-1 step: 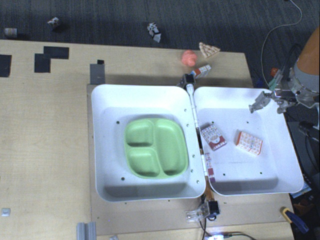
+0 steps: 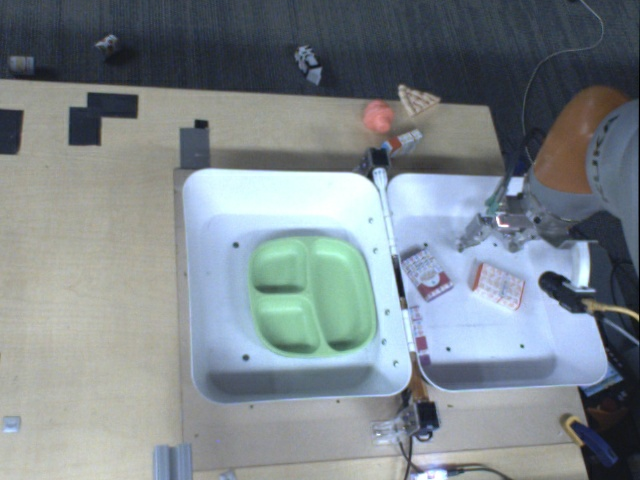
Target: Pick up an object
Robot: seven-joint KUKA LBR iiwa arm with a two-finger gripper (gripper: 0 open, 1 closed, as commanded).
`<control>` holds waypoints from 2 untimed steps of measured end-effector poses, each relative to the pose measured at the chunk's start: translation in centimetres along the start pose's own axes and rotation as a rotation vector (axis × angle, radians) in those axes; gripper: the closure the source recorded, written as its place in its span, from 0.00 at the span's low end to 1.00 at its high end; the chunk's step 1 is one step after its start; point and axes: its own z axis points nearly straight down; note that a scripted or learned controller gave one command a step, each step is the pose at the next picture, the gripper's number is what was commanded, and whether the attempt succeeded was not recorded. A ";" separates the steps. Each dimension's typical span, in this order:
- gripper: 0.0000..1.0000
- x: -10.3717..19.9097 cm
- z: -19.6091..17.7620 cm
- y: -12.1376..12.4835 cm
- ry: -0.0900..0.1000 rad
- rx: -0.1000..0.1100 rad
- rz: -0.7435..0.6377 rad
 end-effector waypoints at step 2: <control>1.00 7.6 -1.3 -6.5 -0.003 -0.010 0.004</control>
